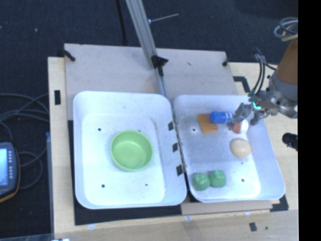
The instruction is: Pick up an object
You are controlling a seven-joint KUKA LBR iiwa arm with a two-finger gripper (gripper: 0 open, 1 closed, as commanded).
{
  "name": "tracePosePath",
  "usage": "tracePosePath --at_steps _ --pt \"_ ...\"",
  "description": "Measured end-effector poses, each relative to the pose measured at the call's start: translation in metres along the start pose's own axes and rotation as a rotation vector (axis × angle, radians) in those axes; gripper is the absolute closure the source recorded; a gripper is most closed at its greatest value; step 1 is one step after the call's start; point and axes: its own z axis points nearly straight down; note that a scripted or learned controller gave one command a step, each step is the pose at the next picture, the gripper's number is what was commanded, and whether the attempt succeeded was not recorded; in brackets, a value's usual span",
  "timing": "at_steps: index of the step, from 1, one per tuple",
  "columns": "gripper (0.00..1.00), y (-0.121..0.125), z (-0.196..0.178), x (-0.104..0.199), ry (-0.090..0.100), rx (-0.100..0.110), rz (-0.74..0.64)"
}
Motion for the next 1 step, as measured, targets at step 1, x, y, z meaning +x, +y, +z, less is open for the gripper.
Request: tracePosePath --at_steps 1 --pt "0.0 0.0 0.0 0.0 0.0 0.0 0.0"
